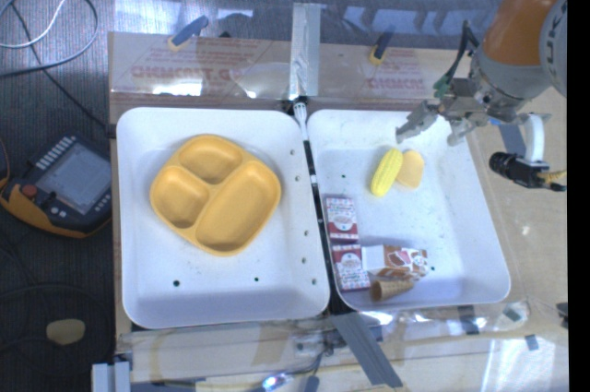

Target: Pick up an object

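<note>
While the grey two-finger gripper [431, 126] hangs above the right white bin [479, 224], its jaws spread and holding nothing, the yellow plastic corn cob [386, 172] lies just below-left, touching a pale orange rounded piece [411, 169]. Its long axis runs near-vertically in view, tilted slightly right. Risk: fingers closing along that axis would probably slip off, or nudge the neighbour.

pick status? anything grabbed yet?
Done: nothing lifted. The corn cob, the red carton and the ice cream cone all lie in the right bin. In hand: the gripper hangs open over that bin's far edge, holding nothing. Left: descend, grasp, lift.
</note>
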{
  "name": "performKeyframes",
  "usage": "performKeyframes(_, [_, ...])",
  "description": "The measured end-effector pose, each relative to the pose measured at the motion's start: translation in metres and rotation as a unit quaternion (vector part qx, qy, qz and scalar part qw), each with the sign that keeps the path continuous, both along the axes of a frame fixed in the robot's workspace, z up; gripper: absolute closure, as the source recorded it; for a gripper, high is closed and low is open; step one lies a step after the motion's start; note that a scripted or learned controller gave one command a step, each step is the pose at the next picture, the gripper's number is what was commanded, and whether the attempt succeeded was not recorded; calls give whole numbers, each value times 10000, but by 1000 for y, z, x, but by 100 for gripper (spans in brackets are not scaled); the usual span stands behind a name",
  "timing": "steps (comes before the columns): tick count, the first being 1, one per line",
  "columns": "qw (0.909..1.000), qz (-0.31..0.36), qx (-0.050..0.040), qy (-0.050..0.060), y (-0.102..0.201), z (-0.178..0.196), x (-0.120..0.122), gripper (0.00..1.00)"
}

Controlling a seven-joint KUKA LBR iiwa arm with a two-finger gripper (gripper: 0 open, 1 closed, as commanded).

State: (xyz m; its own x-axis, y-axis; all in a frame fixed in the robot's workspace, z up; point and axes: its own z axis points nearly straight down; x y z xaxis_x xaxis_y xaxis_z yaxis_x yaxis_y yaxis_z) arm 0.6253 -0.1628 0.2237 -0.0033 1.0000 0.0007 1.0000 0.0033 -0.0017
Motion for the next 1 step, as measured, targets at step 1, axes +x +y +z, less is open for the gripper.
performKeyframes(1, [9966, 818, -10, -18, -1, -129, 2, 0])
